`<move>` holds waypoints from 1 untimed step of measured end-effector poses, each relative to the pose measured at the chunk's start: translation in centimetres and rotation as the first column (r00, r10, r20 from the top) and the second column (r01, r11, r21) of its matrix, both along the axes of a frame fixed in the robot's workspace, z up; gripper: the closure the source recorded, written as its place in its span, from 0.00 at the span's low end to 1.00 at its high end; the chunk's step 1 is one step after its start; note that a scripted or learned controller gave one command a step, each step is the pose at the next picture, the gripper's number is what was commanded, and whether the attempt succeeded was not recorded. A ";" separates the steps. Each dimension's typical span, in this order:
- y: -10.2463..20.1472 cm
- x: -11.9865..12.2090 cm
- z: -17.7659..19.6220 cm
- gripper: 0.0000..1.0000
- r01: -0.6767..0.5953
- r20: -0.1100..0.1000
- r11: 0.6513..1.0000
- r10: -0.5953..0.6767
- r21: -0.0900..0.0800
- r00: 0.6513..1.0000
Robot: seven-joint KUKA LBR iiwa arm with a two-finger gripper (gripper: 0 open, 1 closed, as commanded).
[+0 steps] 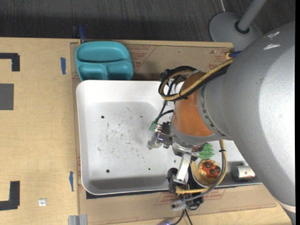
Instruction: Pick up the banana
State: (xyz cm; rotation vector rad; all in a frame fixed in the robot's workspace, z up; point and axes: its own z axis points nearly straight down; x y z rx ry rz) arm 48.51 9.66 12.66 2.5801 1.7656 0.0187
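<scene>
The grey arm with its orange band [190,114] reaches in from the right and hangs over the seam between the two white bins. My gripper [168,142] sits under the wrist, above the right edge of the left bin [93,125], and the wrist and looped cables cover most of it. In the strip of the right bin that shows lie a round yellow-and-red object [209,168], a green piece [206,150] and a small silvery object [243,172]. The arm hides the remainder of the right bin.
A teal divided tray [104,61] stands behind the left bin's far edge. The left bin's floor bears only scuff marks. Cardboard covers the bench to the left. A grey stand base [229,27] is at the back right.
</scene>
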 end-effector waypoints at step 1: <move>1.3 0.1 -0.3 0.00 -0.019 0.003 1.000 0.019 -0.006 1.000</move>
